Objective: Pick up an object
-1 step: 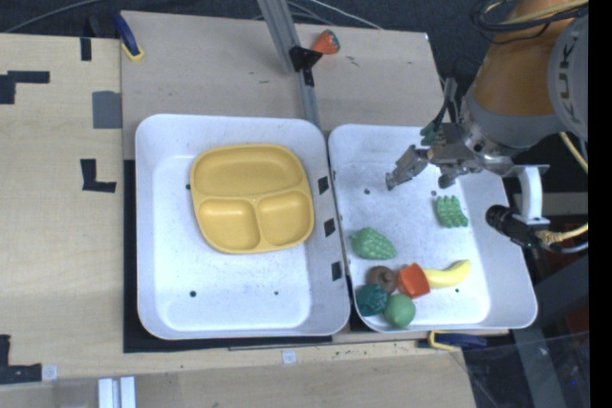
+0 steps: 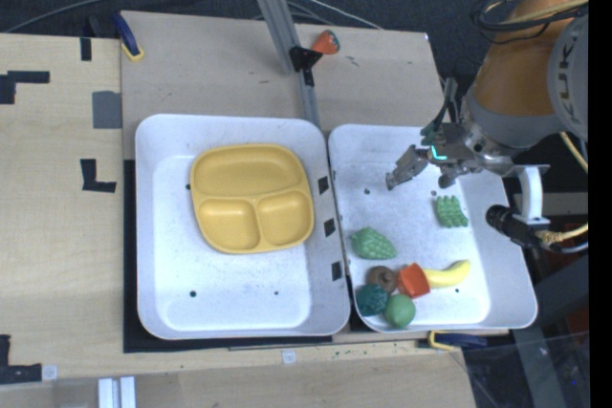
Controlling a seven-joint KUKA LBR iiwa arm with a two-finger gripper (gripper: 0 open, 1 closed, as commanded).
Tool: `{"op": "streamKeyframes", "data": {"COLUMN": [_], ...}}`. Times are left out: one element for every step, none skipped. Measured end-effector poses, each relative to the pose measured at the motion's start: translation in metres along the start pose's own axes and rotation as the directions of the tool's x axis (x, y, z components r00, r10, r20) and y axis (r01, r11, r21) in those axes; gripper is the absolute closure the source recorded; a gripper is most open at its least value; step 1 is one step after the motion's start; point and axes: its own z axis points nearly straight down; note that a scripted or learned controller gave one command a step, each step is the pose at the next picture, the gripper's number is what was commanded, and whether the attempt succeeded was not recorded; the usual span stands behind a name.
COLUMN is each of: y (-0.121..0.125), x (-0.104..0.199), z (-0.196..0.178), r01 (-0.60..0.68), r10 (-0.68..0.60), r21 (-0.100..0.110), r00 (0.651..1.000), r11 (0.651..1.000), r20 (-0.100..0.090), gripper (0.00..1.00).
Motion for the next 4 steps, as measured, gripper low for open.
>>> {"op": "streamKeyframes", "data": {"y": [0.004,-0.002,-0.002,-0.002], "x": [-0.006,0.001,0.001,0.002], "z": [0.060,0.122,0.147,0.137], "r01": [-0.001,0.000,-0.001,0.000], "r10": [0.001,0.000,0.001,0.000], "r21": [0.006,0.007,-0.001,0.001], "r00": [1.000,1.000,1.000,1.000], "r11": [1.000,1.000,1.000,1.000], "r20": [0.001,0.000,0.002,0.000], "gripper": [0.00,0.00,0.00,1.00]}}
